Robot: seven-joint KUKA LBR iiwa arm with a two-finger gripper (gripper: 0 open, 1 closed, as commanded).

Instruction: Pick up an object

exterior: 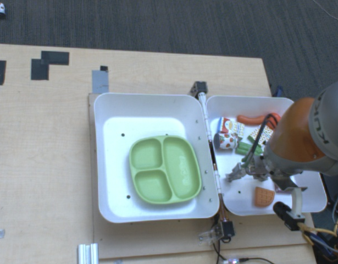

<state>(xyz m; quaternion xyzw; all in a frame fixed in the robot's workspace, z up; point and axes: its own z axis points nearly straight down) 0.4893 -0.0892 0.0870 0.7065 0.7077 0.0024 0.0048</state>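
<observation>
- Two shallow white bins side by side on a pale wooden tabletop [42,147]: left bin [111,202], right bin [237,205].
- Left bin: one light green divided plate [165,169] with three compartments, lying flat near the middle, tilted slightly relative to the bin walls.
- Right bin, far end: an orange-red sausage-shaped item [251,118] along the far wall; a small colourful printed box [231,127] just below it; a white rounded piece with a red patch [226,142] beside the box; green pieces [247,147] to the right of that, partly covered by the arm.
- Right bin, near end: an orange ridged block [263,197] resting on the bin floor, close to the gripper but apart from it.
- Arm [306,131]: grey with an orange band, reaching in from the right above the right bin.
- Gripper [238,171]: low over the middle of the right bin, pointing left toward the dividing wall; whether its fingers are spread or pressed together cannot be told, and no object is visible between them.
- Tabletop, far left: dark square patches [45,64].
</observation>
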